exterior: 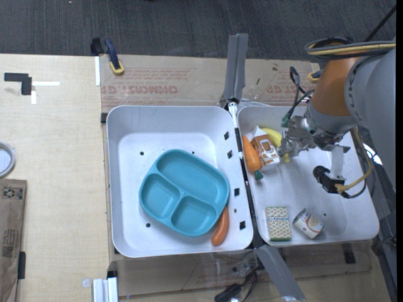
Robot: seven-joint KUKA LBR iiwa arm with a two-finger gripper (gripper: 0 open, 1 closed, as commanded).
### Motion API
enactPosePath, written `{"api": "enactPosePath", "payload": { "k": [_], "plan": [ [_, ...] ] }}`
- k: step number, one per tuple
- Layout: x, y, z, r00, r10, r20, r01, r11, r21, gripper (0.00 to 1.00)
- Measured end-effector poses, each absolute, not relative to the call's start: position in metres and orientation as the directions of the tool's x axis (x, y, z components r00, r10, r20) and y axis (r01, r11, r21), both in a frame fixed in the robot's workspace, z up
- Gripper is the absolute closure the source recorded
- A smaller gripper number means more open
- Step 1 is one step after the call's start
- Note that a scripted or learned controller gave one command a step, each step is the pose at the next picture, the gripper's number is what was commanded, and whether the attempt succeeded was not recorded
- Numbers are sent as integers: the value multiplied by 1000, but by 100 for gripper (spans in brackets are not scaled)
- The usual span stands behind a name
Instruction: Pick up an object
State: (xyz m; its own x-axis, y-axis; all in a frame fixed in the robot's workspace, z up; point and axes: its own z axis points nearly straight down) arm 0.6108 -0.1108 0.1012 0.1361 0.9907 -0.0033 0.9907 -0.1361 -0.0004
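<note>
My gripper (290,147) hangs low in the right bin (296,190), near its back left part. Just to its left lie a yellow banana (271,134), a small white and orange carton (267,151) and an orange carrot-like piece (250,156) against the bin's left wall. The gripper's tip sits right beside the carton and the banana's end; I cannot see anything held in it. A green and beige cracker box (278,223) and a small tipped can (308,224) lie at the bin's front.
The left bin (114,168) holds a blue divided plate (182,194) with an orange sausage-shaped piece (220,227) at its front right. A grey divider post (236,68) rises behind the bins. The arm's cables (334,182) hang over the right bin's right half.
</note>
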Motion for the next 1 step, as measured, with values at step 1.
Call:
{"api": "enactPosePath", "payload": {
  "k": [1],
  "plan": [
    [658,-54,193,151,988,-8,989,-151,0,100]
  ]
}}
